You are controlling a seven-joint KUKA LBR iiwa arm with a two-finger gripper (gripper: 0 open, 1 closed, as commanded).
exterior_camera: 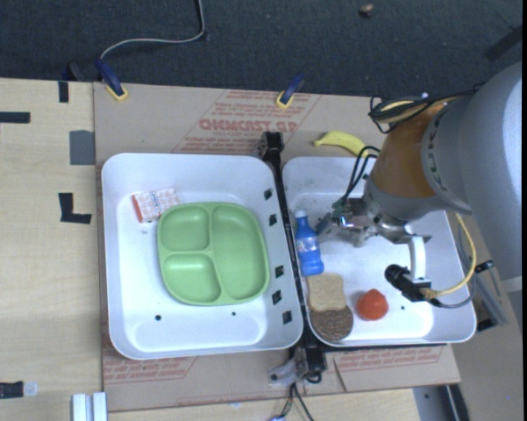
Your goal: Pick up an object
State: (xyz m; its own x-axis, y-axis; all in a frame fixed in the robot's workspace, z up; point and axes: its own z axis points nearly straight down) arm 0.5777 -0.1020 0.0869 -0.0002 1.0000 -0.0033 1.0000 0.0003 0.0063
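The gripper [340,220] hangs low in the right bin [447,327], just beside the blue bottle [308,246] lying at the bin's left wall; nothing appears grasped, so the approach seems underway; next comes settling over the bottle.

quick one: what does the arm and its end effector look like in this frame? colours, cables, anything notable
The arm is bulky, rounded and grey, with an orange band above the wrist. Yellow and black cables loop along that band and down its right side. The gripper is metallic silver, and a white bracket with a black fitting sits beside it.
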